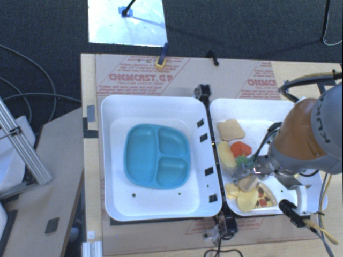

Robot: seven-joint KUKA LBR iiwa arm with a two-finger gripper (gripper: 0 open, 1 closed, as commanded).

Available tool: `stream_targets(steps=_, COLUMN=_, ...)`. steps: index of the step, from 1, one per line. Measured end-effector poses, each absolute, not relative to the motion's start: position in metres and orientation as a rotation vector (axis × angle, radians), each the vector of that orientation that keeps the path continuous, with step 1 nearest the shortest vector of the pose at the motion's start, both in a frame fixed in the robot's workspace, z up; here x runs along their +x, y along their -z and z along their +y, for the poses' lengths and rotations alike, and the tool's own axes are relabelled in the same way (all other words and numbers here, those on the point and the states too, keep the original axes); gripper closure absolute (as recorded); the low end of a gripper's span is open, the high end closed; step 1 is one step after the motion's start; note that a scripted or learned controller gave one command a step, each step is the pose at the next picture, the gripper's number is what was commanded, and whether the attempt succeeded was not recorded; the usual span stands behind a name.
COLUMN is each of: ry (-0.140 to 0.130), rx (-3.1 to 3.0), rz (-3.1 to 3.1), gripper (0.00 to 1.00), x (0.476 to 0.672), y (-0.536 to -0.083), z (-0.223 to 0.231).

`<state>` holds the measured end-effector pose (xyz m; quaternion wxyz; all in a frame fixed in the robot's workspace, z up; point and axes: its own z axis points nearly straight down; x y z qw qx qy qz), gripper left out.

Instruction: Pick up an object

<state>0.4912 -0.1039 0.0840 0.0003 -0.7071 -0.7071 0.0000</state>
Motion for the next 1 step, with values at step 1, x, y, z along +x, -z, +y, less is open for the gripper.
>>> stream_targets(steps=1, ry=0.004, rx=-2.216, rz=-2.230, gripper=0.00, x=0.5185, y=-0.0846, z=-0.0882)
